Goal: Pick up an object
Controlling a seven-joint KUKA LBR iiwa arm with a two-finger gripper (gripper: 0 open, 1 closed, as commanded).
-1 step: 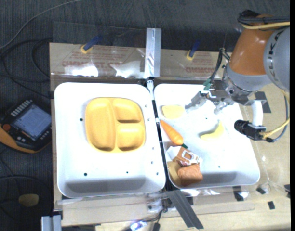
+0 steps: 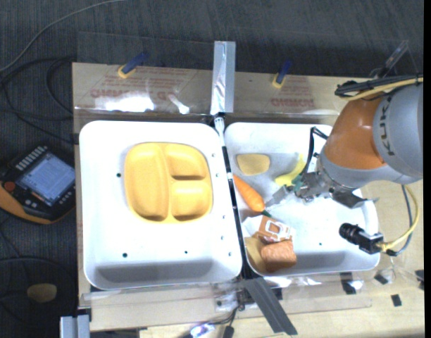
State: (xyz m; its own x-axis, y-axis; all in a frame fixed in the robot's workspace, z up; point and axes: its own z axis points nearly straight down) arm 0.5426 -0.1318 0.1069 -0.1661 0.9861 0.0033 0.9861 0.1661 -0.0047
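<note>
In the right bin (image 2: 321, 255), an orange carrot (image 2: 248, 193) lies beside the centre wall. A tan flat disc (image 2: 253, 163) sits behind it. A yellow-green piece (image 2: 294, 170) lies near the middle, partly under the wrist. At the front left of that bin, a brown bread-like lump (image 2: 277, 254) carries a small white and orange packet (image 2: 275, 229). My gripper (image 2: 294, 187) hangs low over the right bin, just right of the carrot and next to the yellow-green piece. Nothing is visibly held by it.
The left bin (image 2: 103, 245) holds a yellow divided tray (image 2: 168, 182). A metal strip (image 2: 223, 76) stands behind the wall between the bins. A handheld controller (image 2: 38, 182) lies on the floor to the left. The arm's orange band (image 2: 353, 146) covers the right bin's far right corner.
</note>
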